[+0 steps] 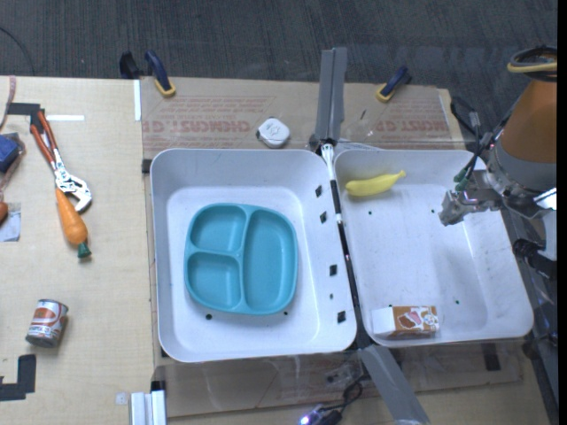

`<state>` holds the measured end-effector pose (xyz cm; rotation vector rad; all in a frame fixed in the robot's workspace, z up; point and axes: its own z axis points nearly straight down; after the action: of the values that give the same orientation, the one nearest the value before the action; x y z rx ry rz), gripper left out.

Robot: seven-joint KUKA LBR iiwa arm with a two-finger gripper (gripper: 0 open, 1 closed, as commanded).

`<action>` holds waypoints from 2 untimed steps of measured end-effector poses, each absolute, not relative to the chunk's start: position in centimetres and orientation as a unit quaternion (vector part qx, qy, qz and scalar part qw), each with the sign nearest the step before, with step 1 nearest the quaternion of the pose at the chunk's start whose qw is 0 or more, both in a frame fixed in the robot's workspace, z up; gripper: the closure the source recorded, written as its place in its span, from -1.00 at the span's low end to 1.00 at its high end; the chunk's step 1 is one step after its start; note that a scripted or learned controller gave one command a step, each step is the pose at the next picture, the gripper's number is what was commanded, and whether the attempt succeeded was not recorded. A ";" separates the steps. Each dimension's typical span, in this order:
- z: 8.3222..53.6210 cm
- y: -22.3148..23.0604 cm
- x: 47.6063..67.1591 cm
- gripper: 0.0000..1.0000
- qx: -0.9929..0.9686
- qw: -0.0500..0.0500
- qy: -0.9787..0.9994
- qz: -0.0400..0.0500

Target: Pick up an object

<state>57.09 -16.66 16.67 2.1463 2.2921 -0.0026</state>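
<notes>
A dark grey carpeted floor (pixel 266 11) ran along the top. Below it, a pale wooden table (pixel 97 264) filled the left side, with a brown cardboard sheet (pixel 230 118) clamped at its far edge under even, soft light.

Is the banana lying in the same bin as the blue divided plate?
No, the banana lies at the far edge of the right bin, while the blue divided plate sits in the left bin.
</notes>
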 end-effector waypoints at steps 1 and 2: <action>9.1 -11.8 47.7 1.00 0.688 -0.001 0.725 -0.001; 19.1 -4.7 55.4 1.00 0.822 0.000 0.570 -0.001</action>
<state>55.37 -4.73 19.11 2.5814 1.7906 -0.0047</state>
